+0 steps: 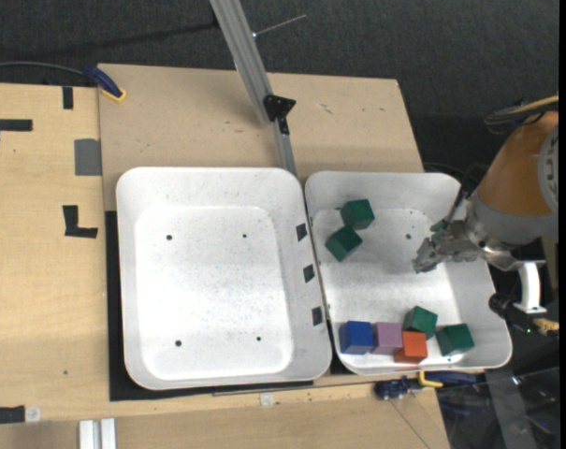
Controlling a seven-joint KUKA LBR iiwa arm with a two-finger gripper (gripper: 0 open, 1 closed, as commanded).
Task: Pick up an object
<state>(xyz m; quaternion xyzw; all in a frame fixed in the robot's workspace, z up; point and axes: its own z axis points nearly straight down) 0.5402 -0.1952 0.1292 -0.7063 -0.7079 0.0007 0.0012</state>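
tool (430, 256) above smooth white bin (390, 368), cubes (357, 213)

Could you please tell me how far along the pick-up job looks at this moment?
Nothing looks picked yet: all seven blocks lie in the right bin, two green ones at its top left and a cluster along its near edge. The gripper is low over bare floor near the right wall, with no block seen at it. Reaching, grasping and lifting remain.

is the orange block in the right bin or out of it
In. The orange block lies inside the right bin, near its front rim, pressed among the purple block and a green block.
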